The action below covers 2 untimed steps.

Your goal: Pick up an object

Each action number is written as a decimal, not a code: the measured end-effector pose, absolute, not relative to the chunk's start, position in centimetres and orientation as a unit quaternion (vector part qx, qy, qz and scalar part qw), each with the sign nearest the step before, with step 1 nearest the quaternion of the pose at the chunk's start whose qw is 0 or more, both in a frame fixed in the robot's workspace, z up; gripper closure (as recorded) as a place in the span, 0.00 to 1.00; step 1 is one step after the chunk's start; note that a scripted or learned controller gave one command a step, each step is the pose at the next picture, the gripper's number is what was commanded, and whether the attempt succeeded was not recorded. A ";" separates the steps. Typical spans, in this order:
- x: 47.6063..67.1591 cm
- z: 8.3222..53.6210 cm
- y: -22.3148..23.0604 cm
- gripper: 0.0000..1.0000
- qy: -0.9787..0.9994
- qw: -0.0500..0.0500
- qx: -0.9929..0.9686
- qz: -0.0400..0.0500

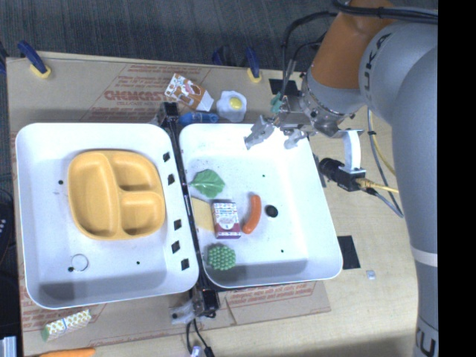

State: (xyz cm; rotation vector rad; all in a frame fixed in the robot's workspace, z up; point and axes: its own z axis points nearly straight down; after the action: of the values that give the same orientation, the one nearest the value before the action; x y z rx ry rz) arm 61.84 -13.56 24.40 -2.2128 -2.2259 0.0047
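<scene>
Arm point(394, 73): grey, orange band above the wrist, entering from the right and ending over the far rim of the right bin.

Right bin point(297, 222): shallow, white, taken here as the landmark. Left bin point(37, 199): same kind, touching its left edge.

Tray point(117, 193): yellow, three compartments, lying in the left bin, well left of the right bin.

Gripper point(276, 137): at the right bin's far rim, above its back edge; two fingers apart, nothing between them.

Carton point(226, 219): small, red and white, flat near the middle of the right bin's floor.

Sausage point(252, 213): orange-red, lying just right of the carton, in the right bin.

Leaf point(208, 182): green, in the right bin's left part, just behind the carton.

Green disc point(221, 256): dotted, round, at the right bin's near-left corner; its kind is hard to make out.

Black spot point(271, 212): small, on the right bin's floor, right of the sausage.

Egg toy point(232, 104): white with yellow centre, on the bench behind the right bin.

Packet point(183, 91): printed, on the bench behind the bins' join.
</scene>
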 end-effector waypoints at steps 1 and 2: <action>57.1 11.8 -16.0 0.00 -0.735 0.003 -0.678 0.002; 55.5 9.8 -16.3 0.00 -0.792 -0.006 -0.611 -0.004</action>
State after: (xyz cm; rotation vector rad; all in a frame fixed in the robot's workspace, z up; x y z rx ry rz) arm 55.50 -16.30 9.76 -1.9262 -2.4974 -0.0116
